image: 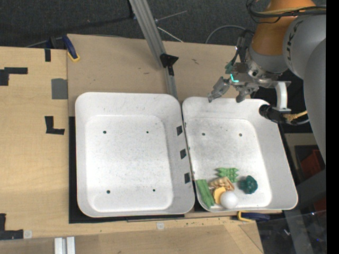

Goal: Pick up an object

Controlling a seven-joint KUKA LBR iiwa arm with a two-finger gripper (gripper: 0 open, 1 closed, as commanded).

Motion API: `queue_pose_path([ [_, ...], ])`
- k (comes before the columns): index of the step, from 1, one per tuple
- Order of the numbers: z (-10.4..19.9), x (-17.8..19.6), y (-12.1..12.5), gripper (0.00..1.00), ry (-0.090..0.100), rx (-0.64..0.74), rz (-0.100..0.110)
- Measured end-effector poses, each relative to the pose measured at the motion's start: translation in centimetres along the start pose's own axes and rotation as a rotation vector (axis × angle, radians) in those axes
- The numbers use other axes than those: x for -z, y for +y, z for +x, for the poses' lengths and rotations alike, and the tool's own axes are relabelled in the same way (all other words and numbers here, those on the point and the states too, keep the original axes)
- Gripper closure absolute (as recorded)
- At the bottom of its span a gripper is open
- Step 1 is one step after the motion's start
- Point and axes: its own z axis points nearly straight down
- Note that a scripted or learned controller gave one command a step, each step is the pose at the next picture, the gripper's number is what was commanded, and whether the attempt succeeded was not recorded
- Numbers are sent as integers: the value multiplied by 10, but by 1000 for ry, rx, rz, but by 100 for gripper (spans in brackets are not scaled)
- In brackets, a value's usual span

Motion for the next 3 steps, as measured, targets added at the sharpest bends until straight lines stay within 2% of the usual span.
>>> queue_pose_path([
  [1,0,3,1,0,-1,2,-5],
  [3,3,-126,-2,0,-2,0,2],
])
